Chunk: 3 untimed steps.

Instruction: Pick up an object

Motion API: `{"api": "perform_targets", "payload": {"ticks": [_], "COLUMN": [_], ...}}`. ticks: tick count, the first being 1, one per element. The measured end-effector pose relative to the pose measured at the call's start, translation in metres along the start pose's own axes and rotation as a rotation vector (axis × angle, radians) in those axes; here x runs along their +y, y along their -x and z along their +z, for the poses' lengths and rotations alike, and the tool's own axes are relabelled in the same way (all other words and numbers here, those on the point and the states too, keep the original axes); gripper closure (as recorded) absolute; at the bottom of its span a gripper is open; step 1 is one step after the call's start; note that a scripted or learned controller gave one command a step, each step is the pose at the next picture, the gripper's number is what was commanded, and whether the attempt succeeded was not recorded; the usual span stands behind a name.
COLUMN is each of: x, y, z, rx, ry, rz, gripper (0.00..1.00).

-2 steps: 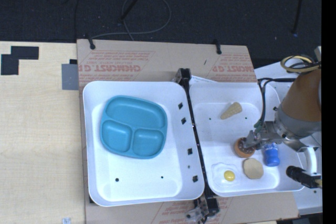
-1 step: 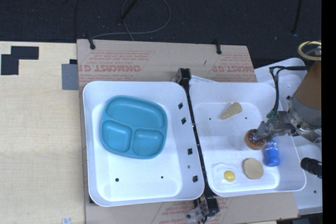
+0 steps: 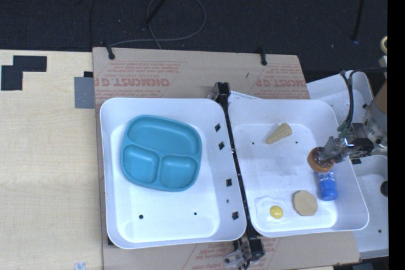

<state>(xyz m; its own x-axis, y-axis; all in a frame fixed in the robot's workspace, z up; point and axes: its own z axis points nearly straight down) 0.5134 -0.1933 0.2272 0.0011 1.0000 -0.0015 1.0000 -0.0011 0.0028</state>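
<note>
Two white bins (image 3: 111, 136), claw (image 3: 330, 152) perhaps touching brown round piece (image 3: 318, 161)

Cardboard sheet (image 3: 190, 73) under bins: red print, upside-down, illegible.

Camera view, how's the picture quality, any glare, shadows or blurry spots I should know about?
Camera view: lighting is even and soft, with no harsh glare on the white bins; the blue divided plate is sharp with faint shadowing in its compartments; the gripper at the right bin's edge looks slightly blurred; the dark floor above the bench is dim.
</note>
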Motion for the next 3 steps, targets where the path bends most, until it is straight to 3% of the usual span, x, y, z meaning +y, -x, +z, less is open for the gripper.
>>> {"api": "perform_targets", "payload": {"ticks": [1,3], "x": [0.000,-0.008], "y": [0.001,-0.106], "z": [-0.017,-0.006], "rx": [0.001,0.005], "ry": [-0.003,-0.007], "rz": [-0.001,-0.006], "gripper": [1.00,1.00]}}
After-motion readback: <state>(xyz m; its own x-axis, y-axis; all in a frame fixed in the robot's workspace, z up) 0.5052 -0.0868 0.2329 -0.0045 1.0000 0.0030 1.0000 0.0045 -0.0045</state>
